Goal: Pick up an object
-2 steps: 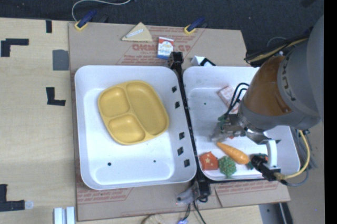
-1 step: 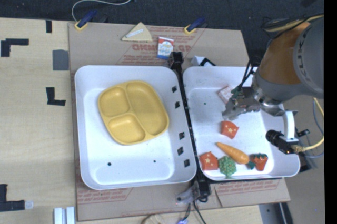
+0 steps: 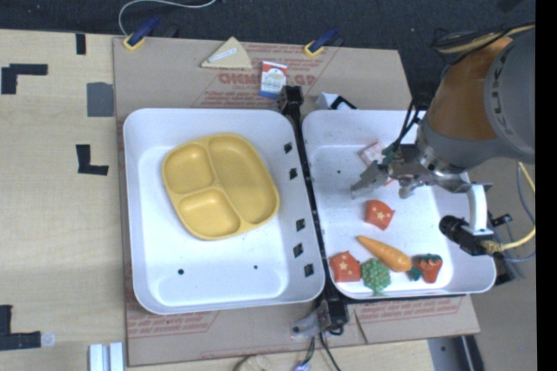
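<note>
The right bin [image 3: 339,130] holds several toy foods. A red piece [image 3: 379,213] lies mid-bin, an orange carrot [image 3: 385,253] below it. Along the front wall sit a red block [image 3: 345,266], a green broccoli [image 3: 376,275] and a red-and-green piece [image 3: 426,268]. My gripper [image 3: 385,185] hangs over the middle of this bin, just above the red piece. It is open, its fingers spread left and right with nothing between them. A small pale item [image 3: 372,151] shows beside the wrist.
The left bin [image 3: 144,273] carries a yellow divided plate [image 3: 220,185]. Behind the bins on the cardboard lie a tan wedge [image 3: 229,55] and a small red-and-blue carton [image 3: 273,79]. The grey-and-orange arm [image 3: 474,112] covers the right bin's right side.
</note>
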### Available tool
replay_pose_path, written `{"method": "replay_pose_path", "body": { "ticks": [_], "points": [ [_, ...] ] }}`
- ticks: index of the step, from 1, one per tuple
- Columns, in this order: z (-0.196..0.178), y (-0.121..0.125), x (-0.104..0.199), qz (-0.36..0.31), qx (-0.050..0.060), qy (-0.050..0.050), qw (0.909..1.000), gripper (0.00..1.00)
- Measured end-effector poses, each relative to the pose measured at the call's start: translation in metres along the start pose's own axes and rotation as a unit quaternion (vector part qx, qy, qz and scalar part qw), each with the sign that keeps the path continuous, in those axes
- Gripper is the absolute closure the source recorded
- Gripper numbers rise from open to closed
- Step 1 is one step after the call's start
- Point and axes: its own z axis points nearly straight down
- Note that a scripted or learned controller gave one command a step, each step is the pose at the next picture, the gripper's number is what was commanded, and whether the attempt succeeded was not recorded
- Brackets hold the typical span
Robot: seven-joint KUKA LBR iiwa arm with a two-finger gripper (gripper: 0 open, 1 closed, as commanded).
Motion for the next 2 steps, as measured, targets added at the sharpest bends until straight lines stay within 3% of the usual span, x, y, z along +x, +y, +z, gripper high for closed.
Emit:
{"method": "replay_pose_path", "body": {
  "ticks": [1, 2],
  "points": [
    [0.089, 0.002, -0.032, 0.000, -0.002, 0.000, 1.0000, 0.00],
    [0.079, 0.002, -0.033, 0.000, -0.002, -0.002, 1.0000, 1.00]
  ]
}}
